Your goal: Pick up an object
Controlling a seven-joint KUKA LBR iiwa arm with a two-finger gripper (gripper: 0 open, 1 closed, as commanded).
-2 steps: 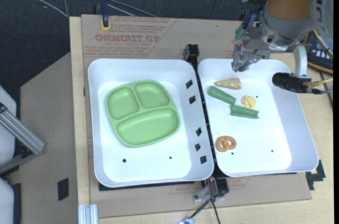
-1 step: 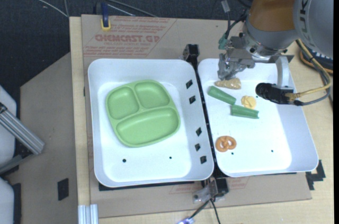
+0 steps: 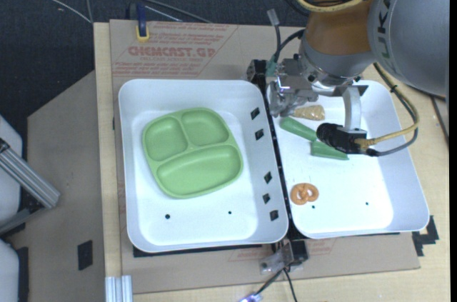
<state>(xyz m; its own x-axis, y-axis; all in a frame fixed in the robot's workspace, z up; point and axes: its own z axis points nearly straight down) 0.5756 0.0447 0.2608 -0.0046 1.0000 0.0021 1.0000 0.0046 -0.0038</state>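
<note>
Two bins: left bin (image 3: 136, 151) holds green divided plate (image 3: 191, 151); right bin (image 3: 400, 179) holds green pod (image 3: 314, 138), pretzel (image 3: 304, 193), tan piece (image 3: 310, 112). Gripper (image 3: 285, 90) over right bin's far left corner; jaw state cannot be told.

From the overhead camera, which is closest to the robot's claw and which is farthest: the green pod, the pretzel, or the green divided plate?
Measured from the gripper, at the top left of the right bin:
1. Green pod, just below the gripper in the right bin.
2. Pretzel, lower in the right bin, near its left wall.
3. Green divided plate, in the middle of the left bin.
</note>
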